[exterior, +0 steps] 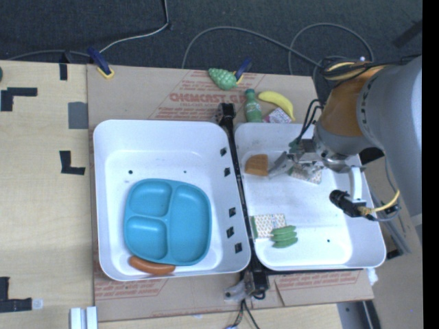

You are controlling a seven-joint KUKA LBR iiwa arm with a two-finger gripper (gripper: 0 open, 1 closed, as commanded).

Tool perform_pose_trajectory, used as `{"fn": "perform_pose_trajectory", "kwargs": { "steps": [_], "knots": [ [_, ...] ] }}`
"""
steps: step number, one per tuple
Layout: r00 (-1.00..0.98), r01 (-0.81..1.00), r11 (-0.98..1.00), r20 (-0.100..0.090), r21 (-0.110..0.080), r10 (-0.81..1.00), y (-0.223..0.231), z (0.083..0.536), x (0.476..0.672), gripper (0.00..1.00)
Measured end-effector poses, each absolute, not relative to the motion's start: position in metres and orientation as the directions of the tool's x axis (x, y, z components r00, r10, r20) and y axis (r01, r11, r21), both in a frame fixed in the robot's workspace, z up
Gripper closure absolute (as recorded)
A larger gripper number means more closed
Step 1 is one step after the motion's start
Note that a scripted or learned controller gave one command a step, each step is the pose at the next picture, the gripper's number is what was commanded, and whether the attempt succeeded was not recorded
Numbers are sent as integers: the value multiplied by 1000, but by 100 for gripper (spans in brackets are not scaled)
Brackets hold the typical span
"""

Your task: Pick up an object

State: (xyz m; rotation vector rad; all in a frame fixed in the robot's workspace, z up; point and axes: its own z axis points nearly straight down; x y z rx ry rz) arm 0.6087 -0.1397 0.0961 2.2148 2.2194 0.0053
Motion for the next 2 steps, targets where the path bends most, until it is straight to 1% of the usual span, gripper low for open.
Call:
{"fn": "perform_pose_trajectory", "kwargs": {
  "steps": [1,2],
  "knots": [
    [4,1000,-4,-10,2,1000,-107,91,642,0],
    [-1,1000,1,-5,7,1000,-99,91,661,0]
  ]
}}
